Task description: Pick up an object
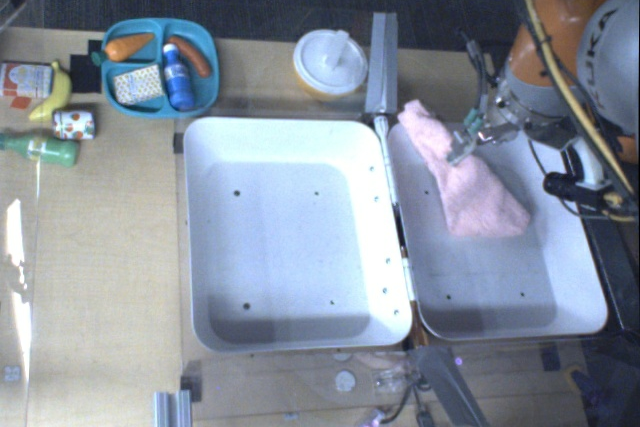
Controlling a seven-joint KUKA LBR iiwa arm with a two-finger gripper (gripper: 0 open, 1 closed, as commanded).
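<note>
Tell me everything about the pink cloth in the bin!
The pink cloth looks soft and fluffy, like a small towel. It lies crumpled in the right bin, stretched at a slant from the bin's upper left corner toward its middle. Its upper end rides up against the bin's rim. The end effector is right over it, near its middle.

arm | grey casing | partial lettering "KUKA"

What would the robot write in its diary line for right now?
task: pick up object | end effector: over pink cloth | cloth: in right bin | grasp: unconfirmed
</note>
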